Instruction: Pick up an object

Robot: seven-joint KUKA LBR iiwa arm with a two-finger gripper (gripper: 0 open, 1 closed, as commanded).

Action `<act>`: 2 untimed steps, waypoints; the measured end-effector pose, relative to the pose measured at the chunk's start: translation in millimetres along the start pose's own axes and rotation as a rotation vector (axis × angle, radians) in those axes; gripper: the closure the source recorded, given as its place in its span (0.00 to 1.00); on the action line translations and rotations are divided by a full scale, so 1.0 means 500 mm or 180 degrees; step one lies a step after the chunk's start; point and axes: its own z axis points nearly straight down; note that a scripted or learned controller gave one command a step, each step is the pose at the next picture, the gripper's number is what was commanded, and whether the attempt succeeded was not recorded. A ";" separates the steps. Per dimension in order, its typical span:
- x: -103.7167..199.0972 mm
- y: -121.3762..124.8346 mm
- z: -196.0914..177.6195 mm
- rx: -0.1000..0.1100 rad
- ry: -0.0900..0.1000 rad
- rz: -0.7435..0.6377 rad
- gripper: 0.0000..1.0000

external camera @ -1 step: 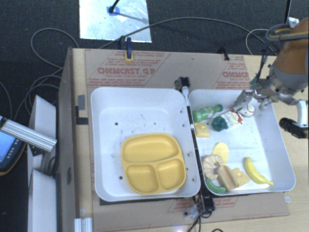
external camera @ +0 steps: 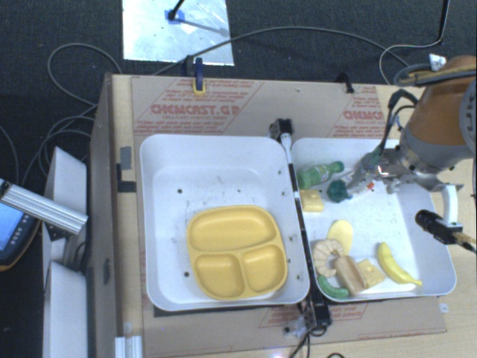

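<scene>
Fingers low in right bin, state cannot tell, beside dark green piece | surface print reads "CHEMCAST" | right bin: green bottle, banana, cheese wedge | left bin: yellow divided tray

A dark carpeted floor is seen around the brown cardboard-covered bench top. A square reflective metal sheet is laid on the floor behind it. Black cables are routed across the floor.
</scene>
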 end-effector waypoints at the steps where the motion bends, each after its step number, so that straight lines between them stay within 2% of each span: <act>1: -0.040 0.082 0.144 -0.0013 -0.0004 0.0000 0.00; 2: -0.031 0.014 0.087 -0.0004 -0.0001 0.0005 0.00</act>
